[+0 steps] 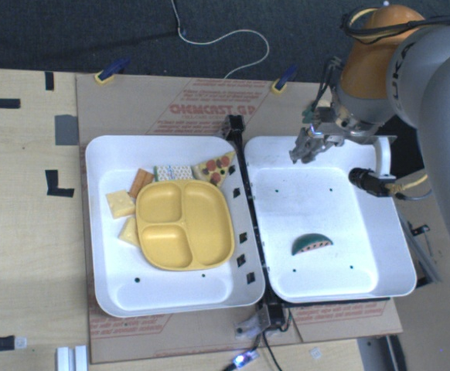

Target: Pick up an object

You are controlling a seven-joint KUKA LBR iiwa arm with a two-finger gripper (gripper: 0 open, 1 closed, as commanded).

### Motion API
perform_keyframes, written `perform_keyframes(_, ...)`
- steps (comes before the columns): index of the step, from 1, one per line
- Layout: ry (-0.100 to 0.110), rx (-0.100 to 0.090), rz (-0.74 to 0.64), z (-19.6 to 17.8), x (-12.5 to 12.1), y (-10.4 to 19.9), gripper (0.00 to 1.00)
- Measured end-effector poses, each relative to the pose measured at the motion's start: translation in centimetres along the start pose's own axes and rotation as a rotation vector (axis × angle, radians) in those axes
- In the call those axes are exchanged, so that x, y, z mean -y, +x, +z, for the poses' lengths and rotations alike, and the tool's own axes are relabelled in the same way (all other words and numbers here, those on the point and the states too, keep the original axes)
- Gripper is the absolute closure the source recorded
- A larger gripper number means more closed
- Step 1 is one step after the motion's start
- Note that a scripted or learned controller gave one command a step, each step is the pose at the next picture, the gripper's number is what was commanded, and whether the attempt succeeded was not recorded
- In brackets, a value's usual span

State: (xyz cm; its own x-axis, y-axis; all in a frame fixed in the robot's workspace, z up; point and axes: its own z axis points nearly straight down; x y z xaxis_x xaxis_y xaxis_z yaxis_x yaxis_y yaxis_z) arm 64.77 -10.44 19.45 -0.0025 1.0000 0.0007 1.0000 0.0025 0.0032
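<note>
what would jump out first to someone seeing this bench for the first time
The big yellow divided plate in the left bin draws the eye first, with small food pieces tucked around its upper left edge. Next comes the lone watermelon slice in the right bin, and the end effector over that bin's far edge.

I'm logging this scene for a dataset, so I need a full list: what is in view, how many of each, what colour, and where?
white bins: 2, white, side by side on the bench
divided plate: 1, yellow, three compartments, in the left bin
toy food pieces: several, tan, orange and mixed colours, left bin, along the plate's left and far edges, partly tucked under it
watermelon slice: 1, green rind with red flesh, right bin, near its middle
cardboard sheet: 1, brown with red print, under both bins
clips: 2, blue, at the cardboard's far corners
cable: 1, white, on the dark surface beyond the bench
arm: 1, grey with orange band, from the right
hand: 1, dark, over the right bin's far edge
</note>
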Motion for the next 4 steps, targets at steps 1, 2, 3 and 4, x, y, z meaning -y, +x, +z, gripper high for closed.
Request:
perform_keyframes(1,0.001,0.0,0.0,-3.2,-0.1,0.1,1.0)
perform_keyframes(2,0.007,0.001,0.001,-2.9,4.7,2.5,1.0)
perform_keyframes(3,0.009,0.0,-0.002,-2.4,8.5,6.9,1.0)
perform_keyframes(4,0.004,0.0,0.0,-3.4,7.2,6.7,1.0)
